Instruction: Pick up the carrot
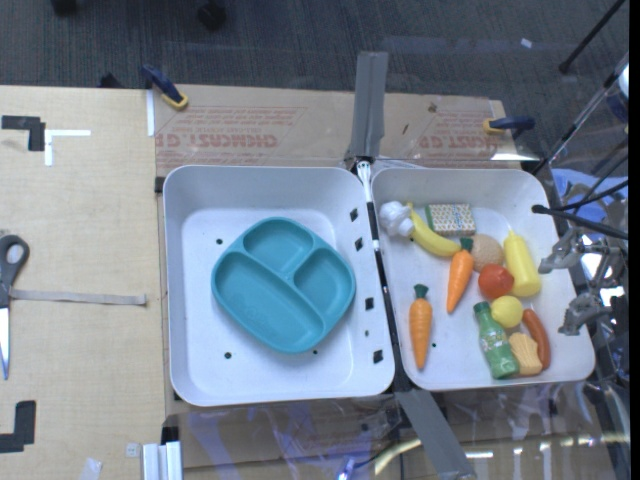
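Lying in the right bin [400, 193], two carrots were present: one [421, 326] alone near the left wall, another [459, 277] tilted between the banana [432, 239] and tomato [495, 281]. A green bottle [490, 339], lemon [507, 311] and corn [526, 352] crowded the right side. A teal plate [283, 284] occupied the left bin [180, 298]. Jaw state of the gripper [580, 288] at the right edge could not be determined.

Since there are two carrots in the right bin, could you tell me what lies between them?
In the camera view, only bare white bin floor separates the lower carrot from the upper carrot; they lie apart, not touching.
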You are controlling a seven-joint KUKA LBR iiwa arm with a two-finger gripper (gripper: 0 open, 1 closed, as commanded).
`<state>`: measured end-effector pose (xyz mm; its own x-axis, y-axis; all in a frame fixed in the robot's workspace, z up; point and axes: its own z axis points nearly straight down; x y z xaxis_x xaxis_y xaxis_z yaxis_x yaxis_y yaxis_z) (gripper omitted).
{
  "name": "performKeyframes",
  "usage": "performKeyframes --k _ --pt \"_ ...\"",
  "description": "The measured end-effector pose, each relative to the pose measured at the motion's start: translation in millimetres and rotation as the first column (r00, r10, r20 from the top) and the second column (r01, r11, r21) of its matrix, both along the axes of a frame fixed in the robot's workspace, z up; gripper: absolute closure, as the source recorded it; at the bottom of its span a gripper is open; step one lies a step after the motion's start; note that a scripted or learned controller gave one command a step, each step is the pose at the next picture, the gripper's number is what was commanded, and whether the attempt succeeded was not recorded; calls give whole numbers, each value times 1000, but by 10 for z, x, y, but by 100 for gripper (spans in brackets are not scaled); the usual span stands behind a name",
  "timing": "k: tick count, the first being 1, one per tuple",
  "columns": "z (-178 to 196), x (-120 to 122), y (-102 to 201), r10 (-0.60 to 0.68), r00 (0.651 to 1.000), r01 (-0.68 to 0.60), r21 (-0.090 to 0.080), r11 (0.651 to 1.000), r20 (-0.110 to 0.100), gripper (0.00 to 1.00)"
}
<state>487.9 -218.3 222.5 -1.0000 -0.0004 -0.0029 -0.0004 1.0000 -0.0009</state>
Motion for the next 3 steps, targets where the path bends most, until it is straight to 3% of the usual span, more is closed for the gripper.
performKeyframes --k 1,2,3 --pt "-1304 65 1021 -33 999 33 1 999 1 0" --pt "-1304 164 1226 -358 934 358 1 934 -1 0" --pt "-1304 642 1258 -496 868 496 1 868 -1 0"
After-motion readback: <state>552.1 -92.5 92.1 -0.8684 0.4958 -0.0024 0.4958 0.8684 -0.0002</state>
